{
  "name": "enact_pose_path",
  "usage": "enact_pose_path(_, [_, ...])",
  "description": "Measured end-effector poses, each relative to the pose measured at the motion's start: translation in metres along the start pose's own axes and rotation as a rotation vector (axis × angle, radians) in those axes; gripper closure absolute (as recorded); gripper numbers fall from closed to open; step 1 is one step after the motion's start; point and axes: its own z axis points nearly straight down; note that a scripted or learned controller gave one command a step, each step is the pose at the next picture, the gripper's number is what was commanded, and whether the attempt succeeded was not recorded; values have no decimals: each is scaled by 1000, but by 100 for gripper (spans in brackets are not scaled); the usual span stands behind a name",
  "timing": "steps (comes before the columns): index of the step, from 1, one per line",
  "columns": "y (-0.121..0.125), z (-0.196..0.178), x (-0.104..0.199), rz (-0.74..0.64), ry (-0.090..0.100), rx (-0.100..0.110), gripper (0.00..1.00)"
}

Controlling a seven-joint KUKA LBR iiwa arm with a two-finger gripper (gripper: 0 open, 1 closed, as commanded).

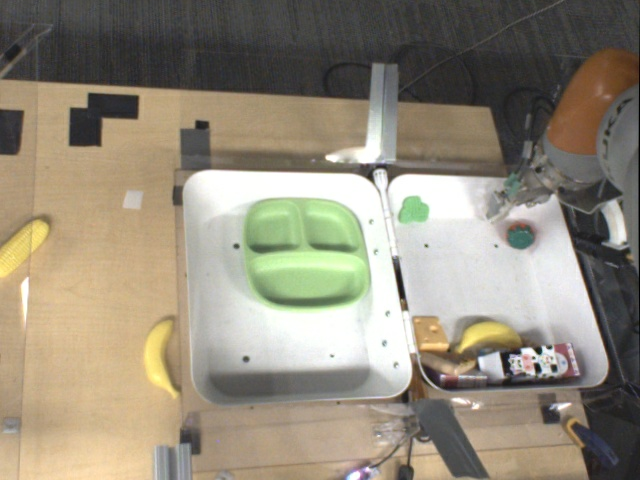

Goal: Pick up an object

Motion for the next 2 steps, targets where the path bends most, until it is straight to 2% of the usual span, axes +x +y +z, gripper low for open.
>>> enact_pose_path(1, [0,1,3,-2,9,5,0])
enact_pose_path(2, [-31,-40,20,212,-1,6,0])
